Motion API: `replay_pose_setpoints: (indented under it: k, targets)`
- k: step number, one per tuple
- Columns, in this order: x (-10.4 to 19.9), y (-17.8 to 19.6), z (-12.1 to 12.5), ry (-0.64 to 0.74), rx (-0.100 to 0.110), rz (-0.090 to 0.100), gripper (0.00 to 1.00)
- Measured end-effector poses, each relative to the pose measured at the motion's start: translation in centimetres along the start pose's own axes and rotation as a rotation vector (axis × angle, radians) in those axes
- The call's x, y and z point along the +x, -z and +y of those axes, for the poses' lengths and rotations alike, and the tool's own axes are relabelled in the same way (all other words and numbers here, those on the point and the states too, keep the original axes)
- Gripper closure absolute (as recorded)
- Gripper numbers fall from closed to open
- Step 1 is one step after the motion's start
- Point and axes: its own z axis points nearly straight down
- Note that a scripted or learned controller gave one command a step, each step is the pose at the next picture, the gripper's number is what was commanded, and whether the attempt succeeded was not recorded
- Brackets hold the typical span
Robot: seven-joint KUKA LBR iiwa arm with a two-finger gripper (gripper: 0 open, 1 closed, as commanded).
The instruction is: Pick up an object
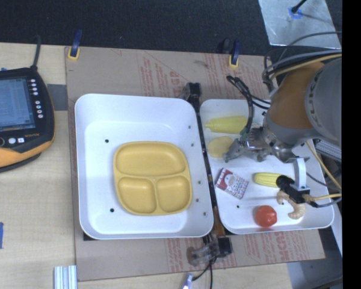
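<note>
In the right bin (313, 221) lie a long yellow piece (225, 124) at the far left, a pale yellow round piece (217, 146) below it, a red and white packet (233, 183), a short yellow corn-like piece (266, 179), a red tomato-like ball (265, 216) and a small tan lump (296, 209). My gripper (236, 152) hangs low over the bin's left half, right beside the pale yellow round piece. Nothing shows between its metal parts.
A yellow divided plate (151, 177) lies in the left bin (90, 161). On the bench at far left rests a control pendant (15, 116). The arm's grey and orange body (301, 107) covers the right bin's far right corner.
</note>
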Motion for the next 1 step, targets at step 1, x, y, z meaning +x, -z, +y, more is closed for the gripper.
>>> replay_pose_setpoints:
  k: [1]
  targets:
    - [-9.67,0.39,5.63,-0.003,-0.005,0.000,0.00]
